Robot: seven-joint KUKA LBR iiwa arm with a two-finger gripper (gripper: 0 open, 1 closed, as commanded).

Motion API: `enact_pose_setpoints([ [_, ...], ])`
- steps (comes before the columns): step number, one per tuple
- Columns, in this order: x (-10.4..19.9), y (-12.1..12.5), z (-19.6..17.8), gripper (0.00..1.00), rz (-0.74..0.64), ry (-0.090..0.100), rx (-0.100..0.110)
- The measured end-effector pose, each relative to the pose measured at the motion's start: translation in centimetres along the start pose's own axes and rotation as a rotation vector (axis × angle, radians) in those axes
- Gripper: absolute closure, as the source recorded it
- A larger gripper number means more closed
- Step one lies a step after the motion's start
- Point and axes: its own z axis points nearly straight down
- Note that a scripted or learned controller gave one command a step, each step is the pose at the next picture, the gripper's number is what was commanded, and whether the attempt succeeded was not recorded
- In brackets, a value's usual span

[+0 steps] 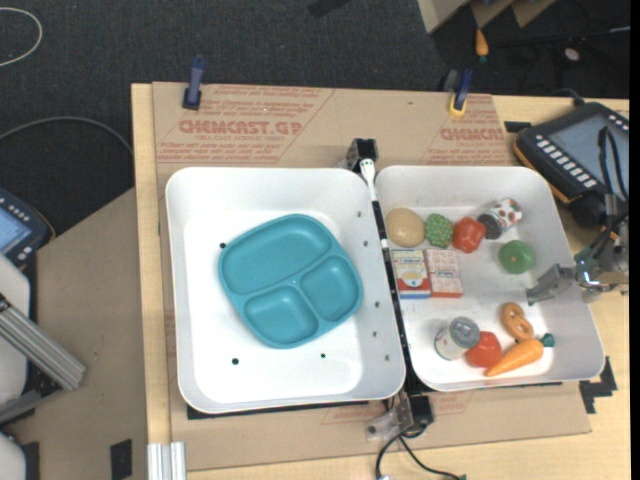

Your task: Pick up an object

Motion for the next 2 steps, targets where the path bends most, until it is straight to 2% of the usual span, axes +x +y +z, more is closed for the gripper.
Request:
enact_pose_setpoints([
  [1, 0.0, 0.2, -0.7, 0.00, -0.002, -0.005, -0.005],
  [2, 2.4, 6.6, 8.2, 0.00, -0.008, -0.002, -0.002],
])
